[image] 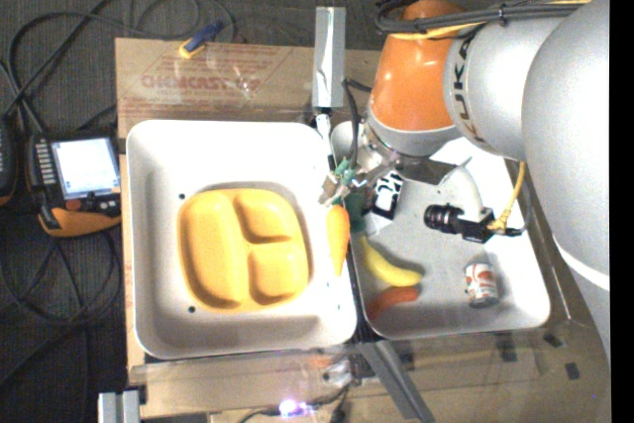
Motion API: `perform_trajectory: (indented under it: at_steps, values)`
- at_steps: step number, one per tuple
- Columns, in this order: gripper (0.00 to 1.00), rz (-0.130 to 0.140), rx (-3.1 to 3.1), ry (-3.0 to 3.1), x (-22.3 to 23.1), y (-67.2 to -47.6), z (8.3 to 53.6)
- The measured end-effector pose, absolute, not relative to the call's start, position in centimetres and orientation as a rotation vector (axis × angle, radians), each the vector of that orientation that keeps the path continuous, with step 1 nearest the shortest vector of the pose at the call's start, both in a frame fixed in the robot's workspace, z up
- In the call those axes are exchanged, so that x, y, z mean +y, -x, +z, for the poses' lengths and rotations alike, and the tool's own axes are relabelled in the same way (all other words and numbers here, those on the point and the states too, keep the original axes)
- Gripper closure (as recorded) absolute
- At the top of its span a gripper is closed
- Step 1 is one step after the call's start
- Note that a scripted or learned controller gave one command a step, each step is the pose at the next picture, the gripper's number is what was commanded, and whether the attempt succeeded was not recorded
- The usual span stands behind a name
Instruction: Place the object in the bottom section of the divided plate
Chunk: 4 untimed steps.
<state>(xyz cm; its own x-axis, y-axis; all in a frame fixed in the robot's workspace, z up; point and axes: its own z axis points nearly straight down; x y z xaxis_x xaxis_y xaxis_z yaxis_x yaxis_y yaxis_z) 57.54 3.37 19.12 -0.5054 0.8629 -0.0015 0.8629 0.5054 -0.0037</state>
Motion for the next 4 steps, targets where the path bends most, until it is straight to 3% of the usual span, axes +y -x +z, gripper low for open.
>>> perform_trajectory:
  at_steps: [1,2,3,4]
  values:
    - [1.0,0.004,-2.762,1.497,1.6,-58.8,23.2]
    - [1.0,0.002,-2.962,1.049,8.9,-63.0,21.7]
    - [1.0,0.004,-3.042,0.791,11.7,-65.5,16.1]
    - [1.0,0.0,-3.037,0.797,16.3,-59.4,17.3]
